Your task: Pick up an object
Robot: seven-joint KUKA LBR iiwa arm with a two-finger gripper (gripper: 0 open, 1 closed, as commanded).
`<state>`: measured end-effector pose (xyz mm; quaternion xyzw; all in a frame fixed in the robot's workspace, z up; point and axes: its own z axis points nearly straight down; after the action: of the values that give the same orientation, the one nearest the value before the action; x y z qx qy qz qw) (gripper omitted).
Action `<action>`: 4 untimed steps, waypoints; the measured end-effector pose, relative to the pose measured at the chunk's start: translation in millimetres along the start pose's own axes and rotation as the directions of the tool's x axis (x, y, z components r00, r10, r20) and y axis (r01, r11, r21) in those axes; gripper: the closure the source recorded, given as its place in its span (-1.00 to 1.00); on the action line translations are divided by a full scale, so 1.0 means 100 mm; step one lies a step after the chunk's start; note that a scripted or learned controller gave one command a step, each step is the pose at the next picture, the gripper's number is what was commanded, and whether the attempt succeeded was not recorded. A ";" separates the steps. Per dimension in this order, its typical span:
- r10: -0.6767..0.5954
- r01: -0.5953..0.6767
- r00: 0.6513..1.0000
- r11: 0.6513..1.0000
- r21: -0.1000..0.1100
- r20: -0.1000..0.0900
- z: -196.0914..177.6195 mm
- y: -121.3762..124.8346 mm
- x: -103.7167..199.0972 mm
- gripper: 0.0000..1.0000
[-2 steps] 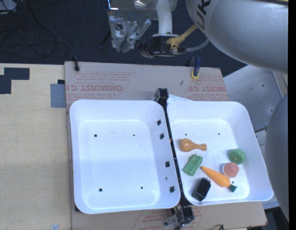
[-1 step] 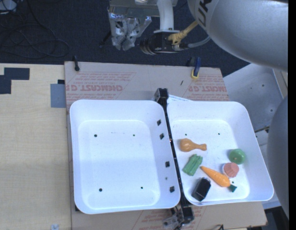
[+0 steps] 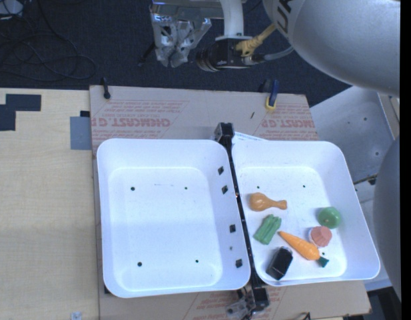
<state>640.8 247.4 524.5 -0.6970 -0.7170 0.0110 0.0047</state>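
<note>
The gripper point(image 3: 173, 45) hangs high beyond the bins, above the dark floor; whether its fingers are open cannot be told. In the right bin point(image 3: 355, 199) lie a chicken leg point(image 3: 266, 203), carrot point(image 3: 300, 246), green vegetable point(image 3: 267, 229), green ball point(image 3: 329, 217), pink piece point(image 3: 320, 237) and black block point(image 3: 280, 263).

One fixed camera above bench point(image 3: 38, 199), looking down at slant. Medium distance: both bins fully in frame, left bin point(image 3: 162, 155) center, right bin point(image 3: 338, 179) toward right. Dark floor point(image 3: 72, 39) along top. Arm point(image 3: 338, 25) enters from upper right, close to lens.
</note>
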 end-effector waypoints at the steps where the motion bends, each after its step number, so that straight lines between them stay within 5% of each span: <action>1: -0.006 0.006 1.000 1.000 0.004 0.001 -0.09 -0.01 0.02 1.00; 4: -0.026 0.025 1.000 1.000 0.012 0.004 -0.36 -0.03 0.08 1.00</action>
<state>638.7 255.7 560.5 -0.6877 -0.7258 0.0166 0.0074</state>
